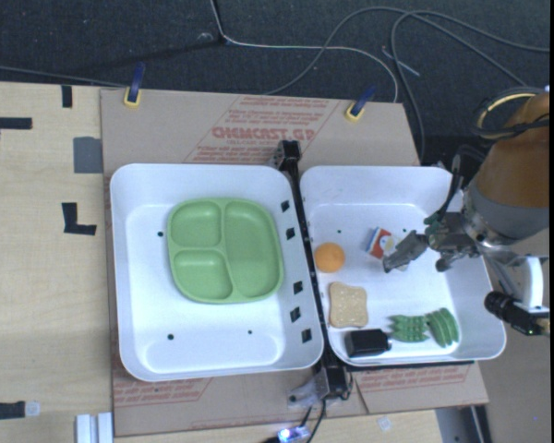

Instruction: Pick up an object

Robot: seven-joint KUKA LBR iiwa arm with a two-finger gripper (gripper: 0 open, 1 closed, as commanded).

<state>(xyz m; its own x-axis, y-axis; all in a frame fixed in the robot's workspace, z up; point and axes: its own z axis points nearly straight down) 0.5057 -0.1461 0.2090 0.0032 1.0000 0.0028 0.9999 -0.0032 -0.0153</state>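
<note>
Two white bins sat side by side on the bench; the left bin (129,275) held a green divided plate (226,250). From the right, the arm (512,183) leaned over the right bin (351,185), its gripper (423,254) hanging low with fingers spread apart and nothing between them, beside a red-and-white carton (379,241). An orange ball (330,257), toast slice (348,305), black block (367,342) and green vegetable toy (425,327) lay nearby.
</note>
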